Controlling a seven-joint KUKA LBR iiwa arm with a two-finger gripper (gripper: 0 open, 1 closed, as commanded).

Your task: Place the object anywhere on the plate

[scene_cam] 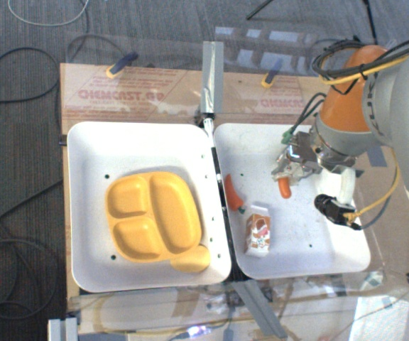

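In the left bin [84, 190] a yellow compartment plate [153, 215] is seen lying flat, w/ three wells. A rounded yellow lump [191, 260] sits touching its lower right corner. Nothing else is seen in the wells.

In the right bin [332, 258], just beside the dividing wall, a slim red-orange piece w/ a green end [233, 193] (prob. a toy carrot or pepper) lies at a slant. Near it, toward the front, a small printed carton [258, 234] lies on its side.

Further right, a short orange piece [284, 187] is seen end-down right at the tip of the gripper [288, 174]. This is taken to be the task's thing. It is judged light, stiff and smooth (likely plastic), so it could slip or swivel if pinched near one end. A hold across its narrow middle is judged best. Whether it is actually clamped or merely touching the tip can't be told from this angle, and the gripper's opening can't be read either.

The arm [350, 112] comes in from the right over the bin's back right area. Its orange band is turned up toward the camera and the wrist is bent down and leftward. Cables are looped above and below it. The plate is well apart, across the divider, so a carry over to the left bin would be needed.
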